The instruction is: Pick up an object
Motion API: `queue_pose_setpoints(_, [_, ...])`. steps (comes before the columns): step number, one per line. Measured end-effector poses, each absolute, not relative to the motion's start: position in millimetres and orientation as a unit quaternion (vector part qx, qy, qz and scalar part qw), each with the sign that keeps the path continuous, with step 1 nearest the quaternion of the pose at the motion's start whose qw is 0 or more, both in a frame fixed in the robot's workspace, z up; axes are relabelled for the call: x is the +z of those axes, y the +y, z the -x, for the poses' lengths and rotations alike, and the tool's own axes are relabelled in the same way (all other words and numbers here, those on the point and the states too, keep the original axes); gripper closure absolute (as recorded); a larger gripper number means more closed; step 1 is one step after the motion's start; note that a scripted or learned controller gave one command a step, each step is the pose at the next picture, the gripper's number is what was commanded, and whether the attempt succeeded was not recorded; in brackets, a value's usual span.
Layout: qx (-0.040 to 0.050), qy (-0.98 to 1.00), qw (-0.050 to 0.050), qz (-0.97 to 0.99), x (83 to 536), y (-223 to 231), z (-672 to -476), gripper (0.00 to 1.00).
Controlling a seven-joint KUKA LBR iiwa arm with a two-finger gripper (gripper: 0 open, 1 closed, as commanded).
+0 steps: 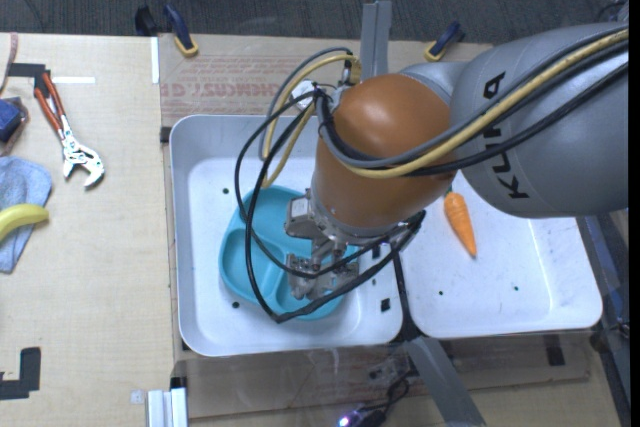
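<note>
The grey KUKA arm (540,125) comes in from the right side and bends down over the left white bin (195,245). Its orange band (385,155) is in the middle of the picture and hides much of what is below. The gripper (315,280) points down into a blue bowl (250,250) that lies in the left bin, and it is very near to the bowl's inside or touching it; I cannot tell which. Black cables and a yellow cable loop around the wrist. I cannot tell the state of the jaws, because the wrist and the cables cover them.

An orange carrot (460,223) lies in the right white bin (540,295), just beside the arm's body.

On the grey arm the letters "KU" can be read in black. On the cardboard (230,80) behind the bins there is red printing, but it is upside down and too faint to read.

On the bench at the left lie red-handled pliers (65,130), a blue cloth (22,190) and a yellow banana (22,218).
</note>
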State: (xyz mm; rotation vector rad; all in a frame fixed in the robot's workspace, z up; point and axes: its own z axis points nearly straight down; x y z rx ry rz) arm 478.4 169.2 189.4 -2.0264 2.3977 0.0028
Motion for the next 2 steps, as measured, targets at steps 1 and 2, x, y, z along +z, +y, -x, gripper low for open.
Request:
queue_pose_setpoints(1, [0.0004, 0.610, 0.003, 0.792, 100, 137, -478.6, 1.00])
queue_pose_setpoints(2, [0.0007, 0.782, 0.002, 0.623, 237, 155, -490.5, 1.00])
